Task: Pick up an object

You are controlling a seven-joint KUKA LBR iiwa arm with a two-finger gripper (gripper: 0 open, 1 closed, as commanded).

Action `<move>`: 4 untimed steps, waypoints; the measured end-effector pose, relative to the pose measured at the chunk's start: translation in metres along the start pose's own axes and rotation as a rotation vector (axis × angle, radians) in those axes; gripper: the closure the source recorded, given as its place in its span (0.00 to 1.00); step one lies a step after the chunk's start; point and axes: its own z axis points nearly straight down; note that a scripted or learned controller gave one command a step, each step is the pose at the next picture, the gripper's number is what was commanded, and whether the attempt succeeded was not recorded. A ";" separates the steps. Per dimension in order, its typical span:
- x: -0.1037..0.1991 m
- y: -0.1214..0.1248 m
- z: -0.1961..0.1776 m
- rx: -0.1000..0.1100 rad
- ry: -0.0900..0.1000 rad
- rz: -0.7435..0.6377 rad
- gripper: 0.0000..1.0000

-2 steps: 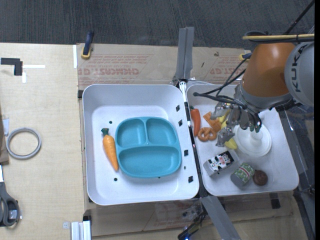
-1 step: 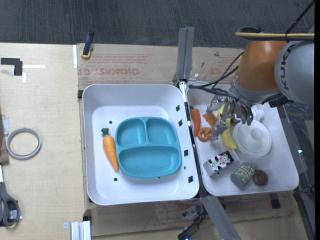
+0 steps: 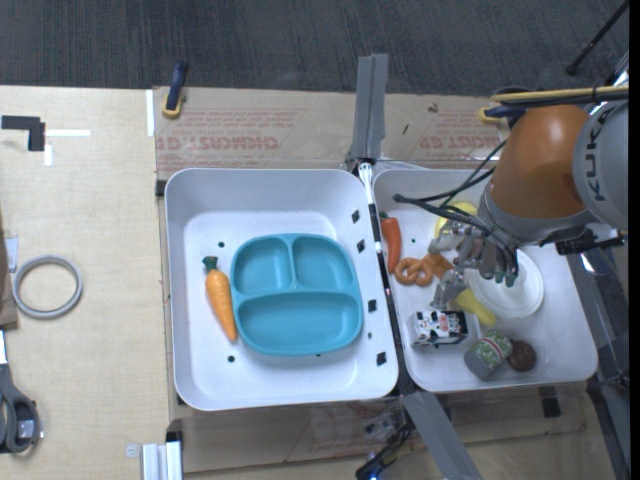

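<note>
Left bin: wide open floor along its rim, most free room there. Holds a blue divided plate at centre and a carrot lying just beside the plate's left edge, near the bin's left wall.

Right bin: crowded. Red pepper and pretzel hug the left wall; white plate and a yellow piece mid-bin; small black-and-white box, grey-green can and brown ball along the near edge.

Tool hangs over the right bin's middle, just beside the pretzel. Can't tell if it's released or clenched; wrist and cables block it.

Counter left of the bins carries a grey ring.
</note>
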 end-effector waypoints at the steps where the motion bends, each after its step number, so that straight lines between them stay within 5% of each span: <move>1: 0.077 -0.029 -0.002 0.000 -0.016 -0.031 0.00; 2: 0.059 -0.001 -0.001 0.002 -0.002 0.091 0.00; 3: 0.086 -0.017 -0.001 -0.004 -0.014 0.293 0.00; 4: 0.017 0.007 0.002 0.003 0.003 0.523 0.00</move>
